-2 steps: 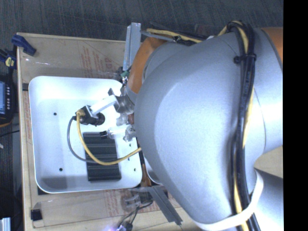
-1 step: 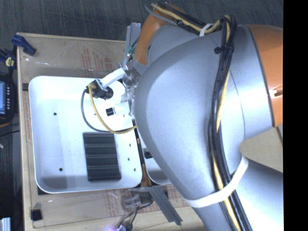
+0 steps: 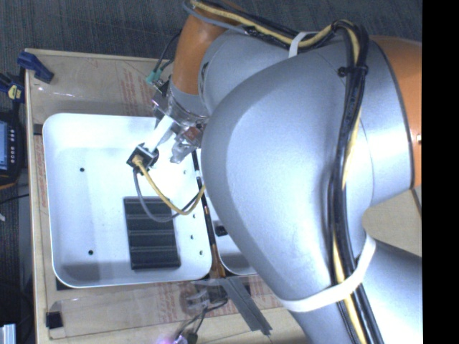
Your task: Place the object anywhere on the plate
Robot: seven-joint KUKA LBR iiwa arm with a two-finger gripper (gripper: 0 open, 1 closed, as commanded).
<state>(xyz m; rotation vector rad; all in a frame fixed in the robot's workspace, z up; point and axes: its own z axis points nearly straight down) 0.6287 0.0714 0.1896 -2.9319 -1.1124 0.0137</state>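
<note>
A dark grey ribbed rectangular slab lies flat in the near part of the left white bin. My gripper hangs over the right side of that bin, just beyond the slab's far right corner and above the bin floor. I see no object held at the gripper. The large grey arm covers the whole right half of the view and hides nearly all of the right bin, of which a small strip of rim shows.
The left bin's floor stretches bare to the left of and beyond the slab. A blue clamp sits at the bench's far left corner. A black device is at the left edge, and a metal bracket at the near edge.
</note>
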